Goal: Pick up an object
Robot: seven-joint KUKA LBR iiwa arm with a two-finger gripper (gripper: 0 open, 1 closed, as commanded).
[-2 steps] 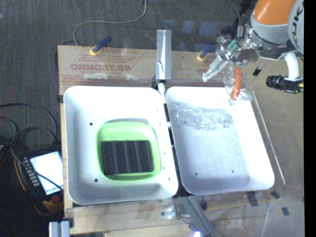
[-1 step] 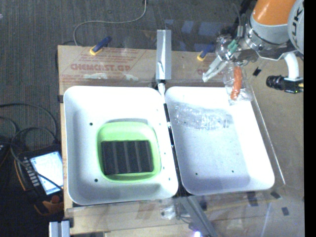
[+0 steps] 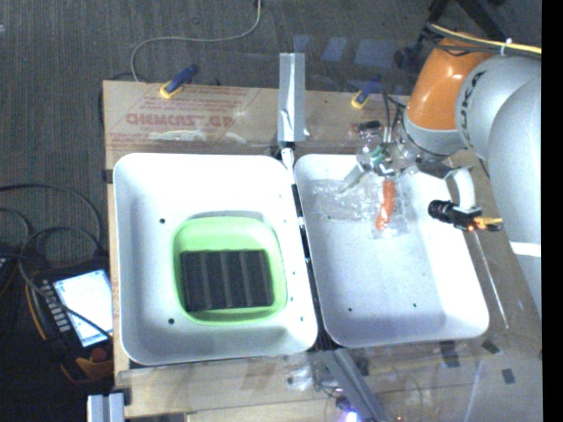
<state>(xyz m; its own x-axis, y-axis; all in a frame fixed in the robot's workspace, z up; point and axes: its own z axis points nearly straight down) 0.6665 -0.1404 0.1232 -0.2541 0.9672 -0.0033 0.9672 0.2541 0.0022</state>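
A clear crumpled plastic bag [image 3: 350,199] with an orange stick-like item [image 3: 385,209] inside lies at the back of the right bin [image 3: 413,323]. My gripper [image 3: 378,160] hangs right over the bag's upper edge, touching or nearly touching it; the contact itself is too small and cluttered to make out. In the left bin [image 3: 145,200] sits a light green tray-like object [image 3: 230,271] with dark ribbed slots, far from the gripper.
The arm's orange band [image 3: 444,90] and grey body fill the upper right. A black piece with an orange tip [image 3: 456,211] sticks out over the right bin's right rim. A metal divider [image 3: 291,104] and cardboard [image 3: 193,117] stand behind the bins.
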